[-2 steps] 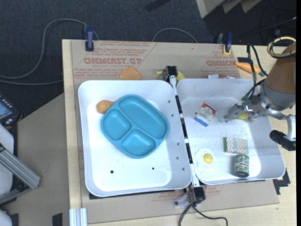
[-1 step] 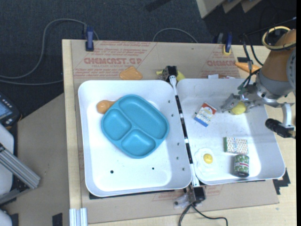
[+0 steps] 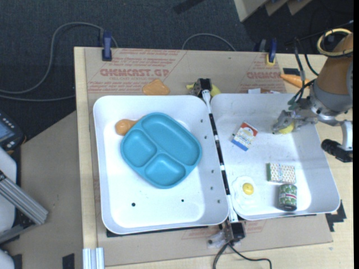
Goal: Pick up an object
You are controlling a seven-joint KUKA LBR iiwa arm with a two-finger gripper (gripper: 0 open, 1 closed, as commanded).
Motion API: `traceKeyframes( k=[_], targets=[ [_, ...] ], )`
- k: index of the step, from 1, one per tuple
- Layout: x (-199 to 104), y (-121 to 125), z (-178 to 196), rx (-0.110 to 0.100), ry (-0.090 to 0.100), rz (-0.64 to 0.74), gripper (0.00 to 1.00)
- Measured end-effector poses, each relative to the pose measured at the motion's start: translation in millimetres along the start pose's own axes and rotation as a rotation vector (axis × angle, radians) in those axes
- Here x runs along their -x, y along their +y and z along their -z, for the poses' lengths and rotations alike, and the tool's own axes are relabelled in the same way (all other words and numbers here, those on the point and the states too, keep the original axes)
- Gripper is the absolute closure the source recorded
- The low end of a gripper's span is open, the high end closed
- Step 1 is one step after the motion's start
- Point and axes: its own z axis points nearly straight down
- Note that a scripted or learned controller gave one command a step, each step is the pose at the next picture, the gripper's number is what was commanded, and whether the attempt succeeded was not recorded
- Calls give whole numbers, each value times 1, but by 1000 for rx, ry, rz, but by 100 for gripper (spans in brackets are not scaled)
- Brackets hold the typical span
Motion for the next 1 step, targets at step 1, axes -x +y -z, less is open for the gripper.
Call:
traceKeyframes(
  k=[1],
  targets=[
    [-76,35,-12,-16,1,0,100]
  ],
)
